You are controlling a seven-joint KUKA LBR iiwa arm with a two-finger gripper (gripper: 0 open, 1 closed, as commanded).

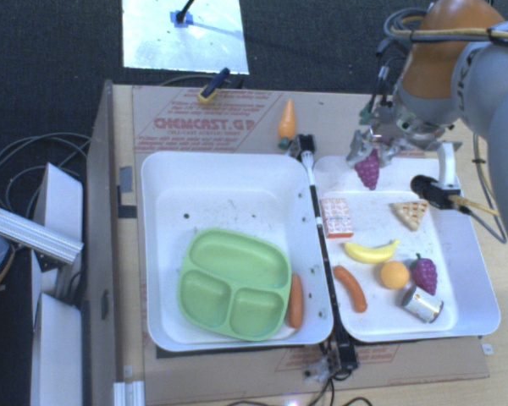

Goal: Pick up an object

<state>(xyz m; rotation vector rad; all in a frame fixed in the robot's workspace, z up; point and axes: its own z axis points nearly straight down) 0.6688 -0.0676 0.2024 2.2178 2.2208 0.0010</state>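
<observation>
- Right then, camera view: gripper [374,150] over back-left corner of R bin [472,265], grey arm [478,66] w/ orange band coming in from frame's R side.
- Fingers pinched shut on top of purple grape bunch [368,172]; bunch hangs straight down below fingertips, close to R bin's back wall. Can't tell whether bottom of bunch touches bin floor.
- Also in R bin, just beside divider: red-and-white packet [336,216], lying flat, in front of the held bunch.
- R of packet: tan wedge [410,213], waffle-like, point toward front of bin.
- Mid bin: banana [371,250], yellow, lying crosswise, curve upward.
- Just in front of banana: orange ball [394,275], touching or nearly touching second grape bunch [424,273] on its R.
- Front of those two: silver can [422,304] on its side, near front-R corner.
- L of ball: sausage [350,288], reddish-orange, lying at a slant, apart from banana.
- L bin [165,227]: green divided plate [234,284], 3 compartments, sitting toward front.
- Second sausage [295,301] just beside plate's R edge, lengthwise along divider, on bin floor and not on plate.
- Outside bins, on cardboard sheet [203,123] behind them: carrot [286,118], upright-ish, near back end of divider.
- Farther back, at cardboard's rear edge: black-and-yellow tool [213,85], lying at a slant.
</observation>
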